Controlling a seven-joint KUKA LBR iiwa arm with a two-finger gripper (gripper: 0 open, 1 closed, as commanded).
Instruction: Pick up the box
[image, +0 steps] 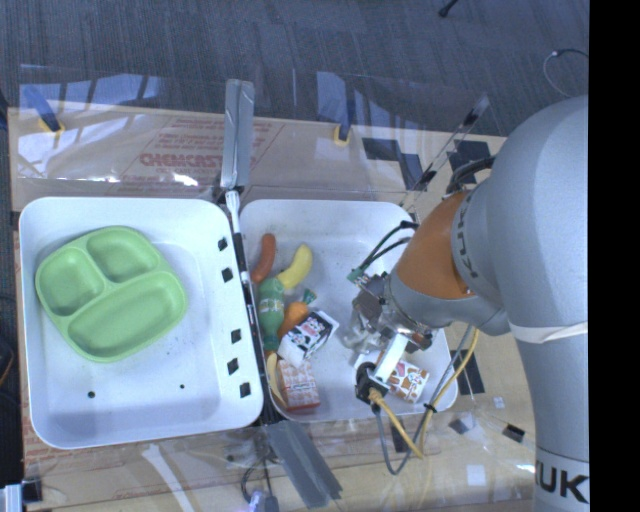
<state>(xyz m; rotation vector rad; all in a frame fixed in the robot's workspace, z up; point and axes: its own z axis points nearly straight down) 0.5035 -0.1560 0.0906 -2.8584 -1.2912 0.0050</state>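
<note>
My pincer hangs low over the right bin, near its front right corner, with my arm reaching in across the bin's right wall. The box, white with orange print, lies tilted on the bin floor just beside the pincer, toward the front right. From this angle I cannot tell how far open the pincer is, nor whether it has any hold on the box; my wrist hides the place where they would meet, so I claim no grasp. I judge that I am at the reaching or closing stage, with the lift not yet made. The other things crowd the bin's left side: a black-and-white carton, a brown carton at the front, and a carrot, a banana and a sausage behind them. They are apart from the box, so they should not get in the way. The left bin holds a green plate and has no part in this. The next move calls for the pincer to sit squarely over the box, across its narrower side, close firmly, then rise straight. Because the box is tilted and close to the wall, it could slip or get pushed into the corner, so I would check the hold before I raise it far.
</note>
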